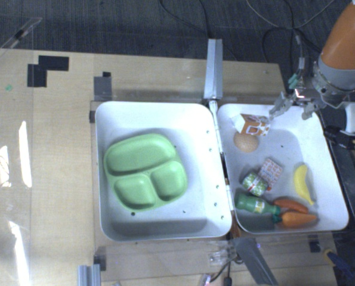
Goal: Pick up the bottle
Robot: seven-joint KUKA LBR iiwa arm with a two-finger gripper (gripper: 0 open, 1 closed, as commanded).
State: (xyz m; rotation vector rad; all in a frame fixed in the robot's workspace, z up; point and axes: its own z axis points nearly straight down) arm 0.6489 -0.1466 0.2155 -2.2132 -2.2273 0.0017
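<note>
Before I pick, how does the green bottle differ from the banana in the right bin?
The bottle is green and lies crosswise near the front wall; the banana is yellow and runs front to back by the right wall. The bottle touches a carrot and sits just below a small can; the banana lies apart. Both lie flat in the right bin.

Green tray (145, 170), banana (302, 183), carrots (293, 213).

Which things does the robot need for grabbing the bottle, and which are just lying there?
Needed: bottle, gripper.

Just lying there: banana, carrots, egg, can, green tray.
</note>
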